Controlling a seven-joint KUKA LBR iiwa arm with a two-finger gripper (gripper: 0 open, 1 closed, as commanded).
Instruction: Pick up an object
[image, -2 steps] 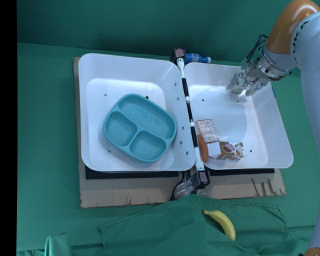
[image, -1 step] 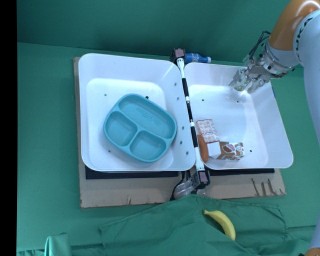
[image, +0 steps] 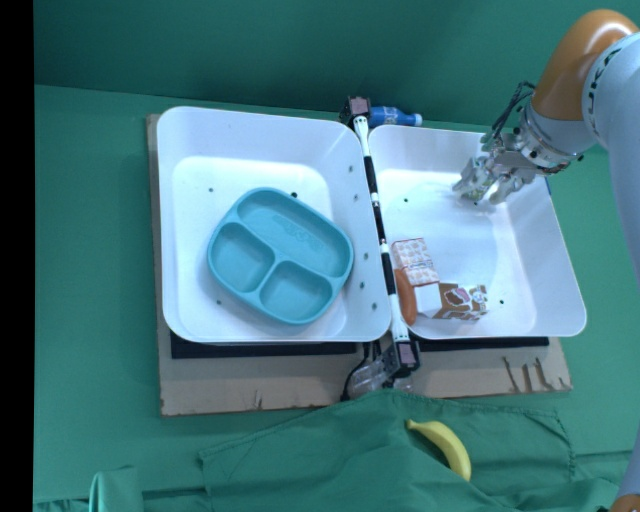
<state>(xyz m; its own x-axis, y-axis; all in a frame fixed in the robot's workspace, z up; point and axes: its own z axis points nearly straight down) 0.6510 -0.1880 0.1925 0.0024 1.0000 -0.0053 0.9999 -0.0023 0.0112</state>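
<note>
My gripper (image: 483, 188) hangs over the back part of the right bin (image: 545, 240), fingers pointing down toward the bin floor, with nothing seen between them. Near the front left of that bin lie a waffle-patterned block (image: 414, 258), an orange sausage-shaped piece (image: 406, 299) and a small white and brown carton (image: 456, 301). These lie well to the front and left of the gripper. A blue compartment plate (image: 280, 255) rests in the left bin (image: 200, 140).
A blue bottle (image: 388, 116) lies behind the bins at the divider. A yellow banana (image: 445, 445) sits on the green cloth in front of the bench. The divider rail (image: 378, 220) runs between the two bins.
</note>
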